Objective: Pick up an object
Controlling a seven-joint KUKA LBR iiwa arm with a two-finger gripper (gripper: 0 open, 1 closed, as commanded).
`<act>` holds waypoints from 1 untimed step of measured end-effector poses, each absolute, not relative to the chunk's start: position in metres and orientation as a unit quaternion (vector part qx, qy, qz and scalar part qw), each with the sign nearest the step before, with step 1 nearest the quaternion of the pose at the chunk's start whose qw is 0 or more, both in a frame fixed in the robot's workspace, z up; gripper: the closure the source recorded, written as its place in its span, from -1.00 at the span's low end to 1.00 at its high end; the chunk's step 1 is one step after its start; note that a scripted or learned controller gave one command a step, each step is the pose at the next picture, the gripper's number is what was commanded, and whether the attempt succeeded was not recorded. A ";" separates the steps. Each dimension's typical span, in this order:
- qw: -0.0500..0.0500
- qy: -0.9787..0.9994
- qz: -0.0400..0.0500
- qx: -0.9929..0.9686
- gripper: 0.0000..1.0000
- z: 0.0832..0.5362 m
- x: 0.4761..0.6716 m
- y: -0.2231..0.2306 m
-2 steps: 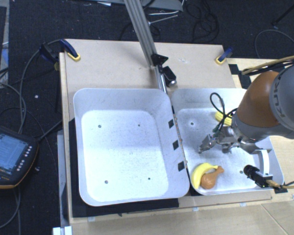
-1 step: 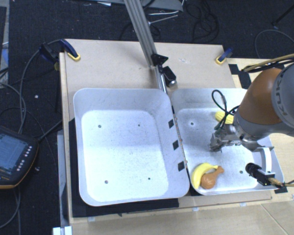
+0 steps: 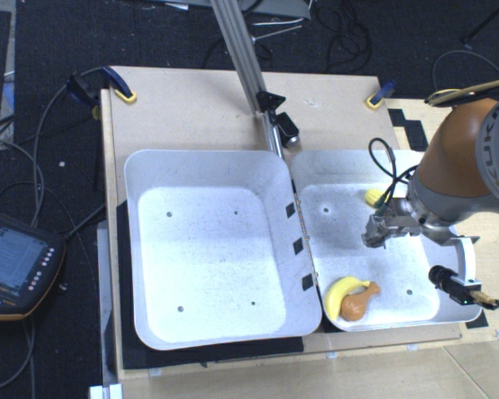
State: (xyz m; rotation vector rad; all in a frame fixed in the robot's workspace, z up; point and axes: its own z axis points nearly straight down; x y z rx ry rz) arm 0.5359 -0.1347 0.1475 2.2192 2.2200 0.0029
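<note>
Banana (image 3: 343, 289) curved, ends toward near rim

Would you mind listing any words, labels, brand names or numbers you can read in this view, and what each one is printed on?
"KU": white letters at the picture's right edge, on the arm's orange band, cut off by the frame.
Handheld pendant on the floor at left: its screen shows lines and its keys show marks, all too small to read.
Black patches on the divider between the bins: no text can be made out.
</note>
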 end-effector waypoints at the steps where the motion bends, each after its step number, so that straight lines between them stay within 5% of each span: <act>1: 0.002 0.708 0.001 0.707 1.00 0.194 0.538 -0.126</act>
